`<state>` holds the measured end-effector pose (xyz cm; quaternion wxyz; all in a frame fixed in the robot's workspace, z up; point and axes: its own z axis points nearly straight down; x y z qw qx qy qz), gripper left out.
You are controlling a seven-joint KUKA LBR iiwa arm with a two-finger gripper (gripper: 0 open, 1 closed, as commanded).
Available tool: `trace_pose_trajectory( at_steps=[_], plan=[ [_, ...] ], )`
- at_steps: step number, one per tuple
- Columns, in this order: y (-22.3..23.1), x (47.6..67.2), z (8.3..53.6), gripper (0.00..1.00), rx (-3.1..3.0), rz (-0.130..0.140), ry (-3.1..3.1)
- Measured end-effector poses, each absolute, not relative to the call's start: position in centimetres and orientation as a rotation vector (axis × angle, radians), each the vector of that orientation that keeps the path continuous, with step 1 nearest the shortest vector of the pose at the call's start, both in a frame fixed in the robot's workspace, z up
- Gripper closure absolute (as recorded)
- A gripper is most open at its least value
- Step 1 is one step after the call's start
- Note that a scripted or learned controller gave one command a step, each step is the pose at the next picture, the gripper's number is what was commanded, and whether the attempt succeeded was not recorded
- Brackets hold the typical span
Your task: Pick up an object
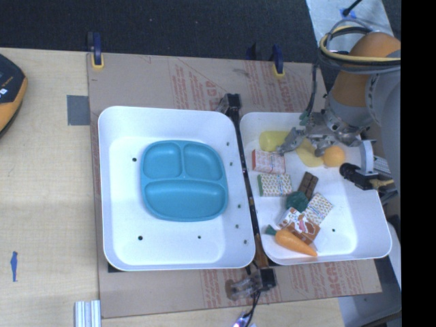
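Observation:
My gripper [308, 139] hangs over the far part of the right bin [371, 240], below the arm's orange band. Under and beside it lie a yellow piece [272, 140], a second pale yellow piece [310, 158] and a small orange ball [334, 157]. Nearer the front are two printed packets [269, 162] [274, 184], a brown bar [308, 182], a dark green lump [297, 200], a patterned packet [317, 208] and an orange carrot [296, 242]. I see nothing held in the gripper.
The left bin [122, 244] holds a blue divided plate [184, 180]. A black clamp [231, 103] sits between the bins at the back. A yellow-black device [10, 90] lies at the bench's far left.

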<state>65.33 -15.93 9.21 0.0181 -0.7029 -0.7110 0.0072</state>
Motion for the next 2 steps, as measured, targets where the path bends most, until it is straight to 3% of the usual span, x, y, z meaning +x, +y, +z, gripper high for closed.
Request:
trace_pose_trajectory(
  at_steps=[1,2],
  plan=[
    [-19.8,60.9,9.3,0.00,-2.215,0.000,-2.228],
    [-16.0,65.1,8.9,0.00,-2.191,0.033,-2.219]
  ],
)
